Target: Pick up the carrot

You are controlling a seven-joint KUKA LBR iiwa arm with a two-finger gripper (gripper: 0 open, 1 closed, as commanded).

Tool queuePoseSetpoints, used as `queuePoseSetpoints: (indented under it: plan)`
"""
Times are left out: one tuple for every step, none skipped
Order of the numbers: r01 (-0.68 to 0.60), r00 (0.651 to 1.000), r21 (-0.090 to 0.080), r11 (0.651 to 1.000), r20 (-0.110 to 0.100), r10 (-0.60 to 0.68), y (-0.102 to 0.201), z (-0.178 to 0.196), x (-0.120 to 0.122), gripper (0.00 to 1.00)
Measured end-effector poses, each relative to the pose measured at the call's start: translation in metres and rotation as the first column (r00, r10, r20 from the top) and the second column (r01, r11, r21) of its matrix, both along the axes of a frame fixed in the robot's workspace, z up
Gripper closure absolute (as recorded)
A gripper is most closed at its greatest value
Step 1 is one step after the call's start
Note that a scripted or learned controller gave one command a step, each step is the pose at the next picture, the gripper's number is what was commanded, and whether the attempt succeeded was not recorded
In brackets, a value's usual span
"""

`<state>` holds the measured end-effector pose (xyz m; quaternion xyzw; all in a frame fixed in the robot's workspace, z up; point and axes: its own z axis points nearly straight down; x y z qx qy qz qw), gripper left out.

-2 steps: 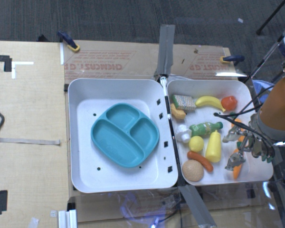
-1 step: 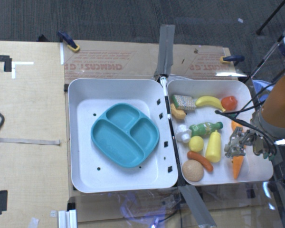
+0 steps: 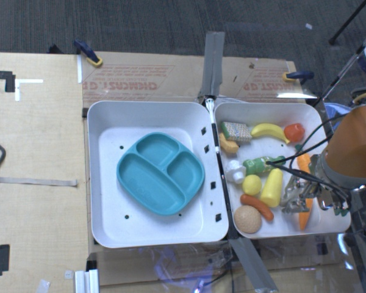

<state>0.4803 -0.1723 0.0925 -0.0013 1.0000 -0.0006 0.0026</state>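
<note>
Camera view is showing the gripper (image 3: 297, 198) hanging low over the right bin (image 3: 263, 107), close to that bin's right wall and toward its near edge. Cables and metal parts are crowding the wrist, so how far the tool is spread cannot be told. The orange-banded arm (image 3: 354, 142) is reaching in above it from the right.

An orange carrot (image 3: 303, 215) is lying right beside the gripper, along the right wall of the right bin. It is looking long and tapered, with one orange stretch showing at the upper end near the black cables and a pointed tip pointing toward the bin's near right corner. The gripper is covering its middle, and whether it is touching or clamping the carrot cannot be judged.

Just left of the gripper a yellow corn cob (image 3: 271, 187) is standing slantwise, with a small lemon (image 3: 252, 184) next to it and a red sausage (image 3: 257, 206) below. A round brown potato (image 3: 247, 219) is sitting at the near left corner of this bin. Toward the far edge a banana (image 3: 269, 130) and a red tomato (image 3: 294, 131) are resting side by side.

Across the divider, the left bin (image 3: 104, 163) is carrying a blue sectioned plate (image 3: 160, 173) around its centre.
</note>
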Motion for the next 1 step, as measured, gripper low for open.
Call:
queuePoseSetpoints:
  plan:
    - [0.000, 1.000, 0.000, 1.000, 0.000, 0.000, -0.0001, 0.0000, 0.0000, 0.00]
